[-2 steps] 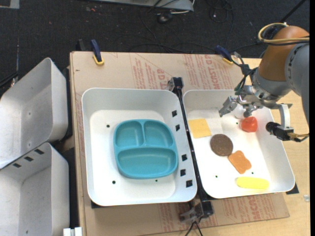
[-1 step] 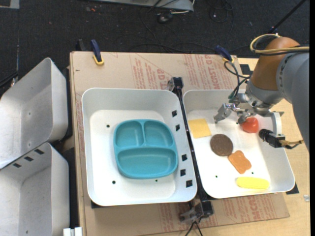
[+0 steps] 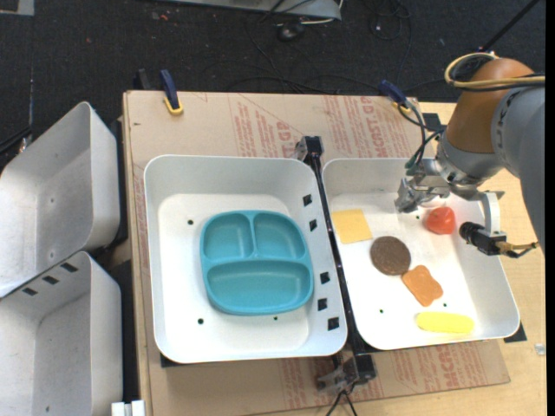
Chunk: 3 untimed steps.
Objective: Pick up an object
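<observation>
Now: fingers [image 3: 414,199] low in right bin [image 3: 499,297], can't tell if apart or together. Red obj [image 3: 440,220] just beside them; brown disc [image 3: 390,255], yellow square [image 3: 352,226] near, twd cam.

My gripper [image 3: 414,196] hangs in the right bin [image 3: 364,176], just left of the tomato [image 3: 440,220]. The divided plate [image 3: 257,263] lies in the left bin [image 3: 173,189].

Red object [image 3: 440,219] beside fingers [image 3: 413,199], bare bin floor [image 3: 364,189] leftward
</observation>
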Each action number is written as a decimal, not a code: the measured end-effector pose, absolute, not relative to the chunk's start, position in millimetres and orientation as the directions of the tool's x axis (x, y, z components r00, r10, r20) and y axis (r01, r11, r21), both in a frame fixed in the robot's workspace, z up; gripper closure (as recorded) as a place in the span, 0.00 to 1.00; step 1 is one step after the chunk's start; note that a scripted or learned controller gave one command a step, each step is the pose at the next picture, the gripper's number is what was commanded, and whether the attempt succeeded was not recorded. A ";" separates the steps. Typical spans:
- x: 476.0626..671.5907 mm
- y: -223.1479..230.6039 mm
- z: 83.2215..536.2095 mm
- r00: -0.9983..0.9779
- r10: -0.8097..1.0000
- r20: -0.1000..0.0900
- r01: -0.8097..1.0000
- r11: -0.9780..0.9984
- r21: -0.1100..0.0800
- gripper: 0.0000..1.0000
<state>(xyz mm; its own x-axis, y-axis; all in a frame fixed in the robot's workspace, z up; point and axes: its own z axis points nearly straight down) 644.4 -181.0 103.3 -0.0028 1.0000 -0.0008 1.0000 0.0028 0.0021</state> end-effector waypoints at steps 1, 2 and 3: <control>641.7 -184.5 166.3 0.001 1.000 -0.002 1.000 -0.001 0.007 1.00; 649.9 -185.1 212.1 -0.003 1.000 -0.002 1.000 0.003 0.006 1.00; 651.1 -185.1 243.7 -0.003 1.000 -0.002 1.000 0.003 0.005 1.00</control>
<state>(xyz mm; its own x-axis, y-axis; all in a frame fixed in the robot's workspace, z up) 651.1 -185.1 243.7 -0.0029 1.0000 -0.0018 1.0000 0.0029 0.0054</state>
